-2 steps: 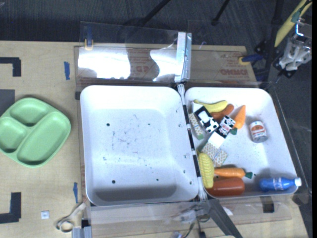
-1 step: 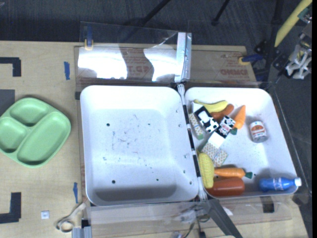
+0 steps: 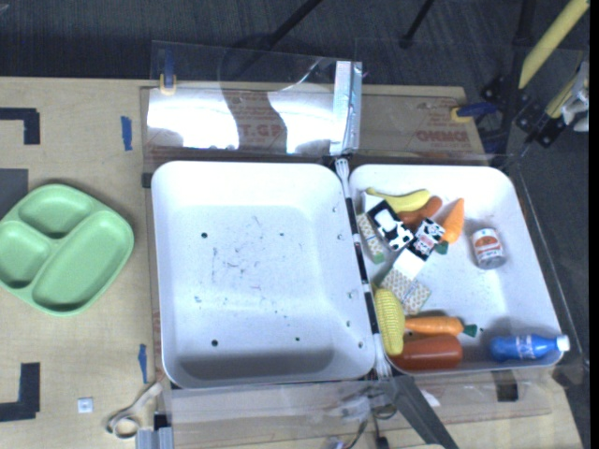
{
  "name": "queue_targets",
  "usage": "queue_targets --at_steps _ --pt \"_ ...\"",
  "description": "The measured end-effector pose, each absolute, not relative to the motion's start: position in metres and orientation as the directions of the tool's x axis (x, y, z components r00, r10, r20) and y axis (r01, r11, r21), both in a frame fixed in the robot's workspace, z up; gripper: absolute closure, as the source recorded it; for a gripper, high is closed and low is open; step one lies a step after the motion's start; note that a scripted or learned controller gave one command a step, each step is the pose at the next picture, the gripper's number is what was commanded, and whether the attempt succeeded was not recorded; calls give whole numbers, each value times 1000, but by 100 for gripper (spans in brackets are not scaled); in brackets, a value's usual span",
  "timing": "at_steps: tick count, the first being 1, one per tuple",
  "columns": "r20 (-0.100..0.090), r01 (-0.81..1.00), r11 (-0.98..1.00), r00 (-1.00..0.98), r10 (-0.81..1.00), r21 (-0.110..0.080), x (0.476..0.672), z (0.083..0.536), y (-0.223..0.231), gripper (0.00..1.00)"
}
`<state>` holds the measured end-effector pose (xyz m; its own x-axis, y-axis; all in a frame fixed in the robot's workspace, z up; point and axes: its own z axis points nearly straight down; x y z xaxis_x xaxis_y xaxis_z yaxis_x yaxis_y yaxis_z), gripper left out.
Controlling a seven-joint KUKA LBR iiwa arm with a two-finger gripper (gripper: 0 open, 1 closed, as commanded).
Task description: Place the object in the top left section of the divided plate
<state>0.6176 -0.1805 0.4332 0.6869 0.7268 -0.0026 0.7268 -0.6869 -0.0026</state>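
- Camera view: the green divided plate (image 3: 64, 248) lies flat on the wooden tabletop (image 3: 84, 110), at the far left, well apart from the right bin. Its long axis runs on a slant from lower left to upper right; two small sections sit on its upper-left side and one long section on its lower-right side.
- The left bin (image 3: 253, 269) stands between the plate and the right bin (image 3: 524, 279), just beside the plate's right rim.
- Which object the task means cannot be told; all the loose things lie in the right bin, crowded toward its left wall and near edge.
- A banana (image 3: 404, 199) lies at the top of the pile, long axis nearly level, just left of a carrot (image 3: 453, 220) that points up and slightly right.
- A black-and-white cow-patterned toy (image 3: 416, 237) sits just below them, touching small boxes.
- A small can (image 3: 488, 248) stands apart at the right of the pile.
- A corn cob (image 3: 389, 319) lies along the left wall, long axis near to far.
- A second carrot (image 3: 438, 325) and a red oblong item (image 3: 430, 350) lie level by the near edge, touching each other.
- A blue bottle (image 3: 526, 347) lies on its side in the near right corner, cap pointing right.
- The claw's state cannot be told.
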Motion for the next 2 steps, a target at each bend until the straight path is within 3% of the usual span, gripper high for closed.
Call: queue_targets --at_steps 1,2 --pt "-4 498 -867 867 498 -2 663 433 -141 100" --pt "-3 204 -979 979 204 -2 657 432 -82 100"
